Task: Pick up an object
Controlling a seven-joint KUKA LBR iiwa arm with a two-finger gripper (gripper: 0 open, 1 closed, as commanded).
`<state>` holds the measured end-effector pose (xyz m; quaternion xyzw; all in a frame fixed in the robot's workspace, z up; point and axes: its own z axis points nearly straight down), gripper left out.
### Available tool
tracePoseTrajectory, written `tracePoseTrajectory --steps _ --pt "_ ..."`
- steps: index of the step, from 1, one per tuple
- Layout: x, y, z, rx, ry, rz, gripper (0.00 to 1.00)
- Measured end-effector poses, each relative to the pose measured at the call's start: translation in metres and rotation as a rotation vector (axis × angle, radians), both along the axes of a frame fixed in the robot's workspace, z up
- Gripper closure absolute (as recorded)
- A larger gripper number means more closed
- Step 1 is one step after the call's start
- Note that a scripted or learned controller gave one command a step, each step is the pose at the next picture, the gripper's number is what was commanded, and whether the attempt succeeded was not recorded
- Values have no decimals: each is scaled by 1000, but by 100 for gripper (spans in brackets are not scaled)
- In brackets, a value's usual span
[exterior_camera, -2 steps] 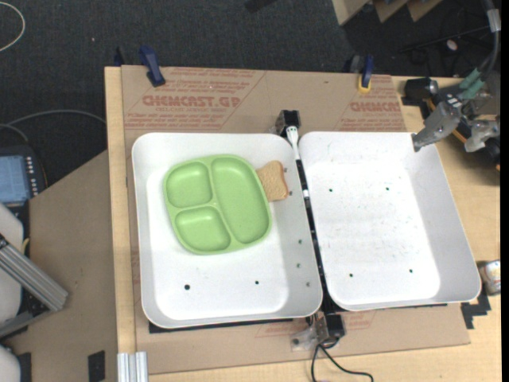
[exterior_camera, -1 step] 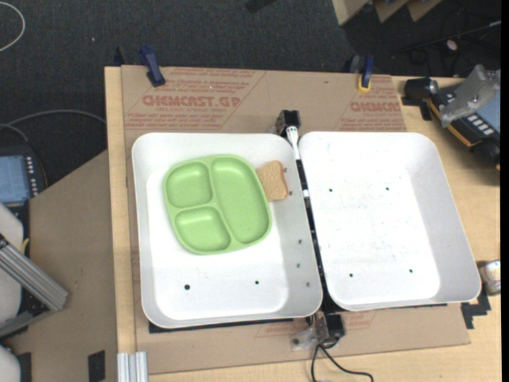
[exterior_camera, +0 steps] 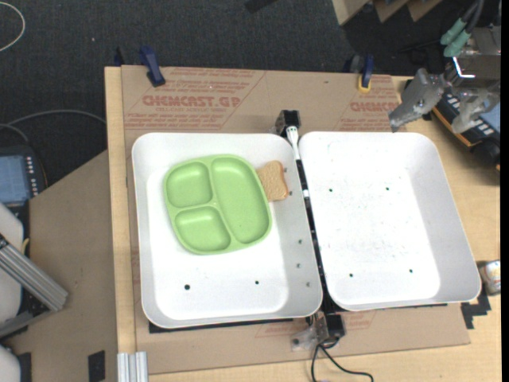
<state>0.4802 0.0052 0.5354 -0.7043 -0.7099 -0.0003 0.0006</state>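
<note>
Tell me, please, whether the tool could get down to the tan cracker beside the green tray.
Probably yes: the cracker lies uncovered, its edge on the green tray, while the tool sits beyond the right bin.

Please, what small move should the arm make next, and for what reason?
Probably travel left toward the left bin. The gripper sits at the upper right, outside the right bin, while the tan cracker-like piece lies in the left bin against the green divided plate.
</note>
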Motion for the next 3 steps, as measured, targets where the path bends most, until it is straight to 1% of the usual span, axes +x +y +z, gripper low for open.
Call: tracePoseTrajectory --steps 1,2,3 --pt "-1 -106 0 -5 -3 -20 0" --pt "0 -100 11 -5 -9 -7 100" --pt "-2 -76 -135 1 16 -8 100"
